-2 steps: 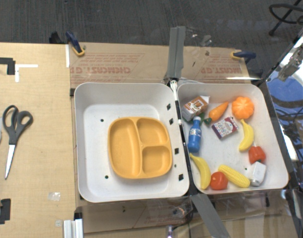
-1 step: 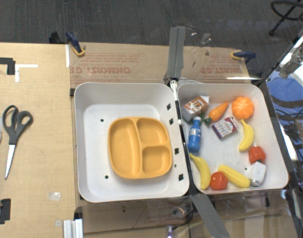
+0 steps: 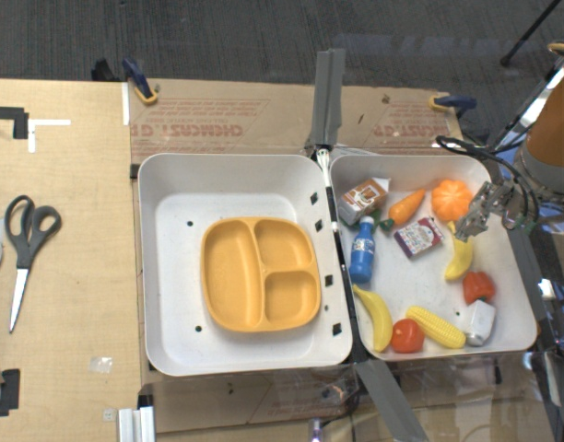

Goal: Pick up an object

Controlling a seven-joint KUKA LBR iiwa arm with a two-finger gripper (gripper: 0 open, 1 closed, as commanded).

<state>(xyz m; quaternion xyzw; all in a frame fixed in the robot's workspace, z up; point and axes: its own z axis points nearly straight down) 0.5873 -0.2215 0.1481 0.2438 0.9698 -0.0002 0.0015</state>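
Camera view: gripper (image 3: 475, 217) poised over right bin (image 3: 522, 274), just beside orange fruit (image 3: 451, 198) and small banana (image 3: 459, 259); looked spread, grasping nothing (approach step, probably); next needed: descend over one piece, then clench.

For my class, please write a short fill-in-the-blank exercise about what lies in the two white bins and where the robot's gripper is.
1. The yellow divided plate lies in the ____ bin.
2. The blue bottle lies in the right bin beside its ____ wall.
3. The gripper hangs just right of the round ____ fruit.
4. The corn cob lies between the red tomato and a ____ block.

Missing words: left; left; orange; white
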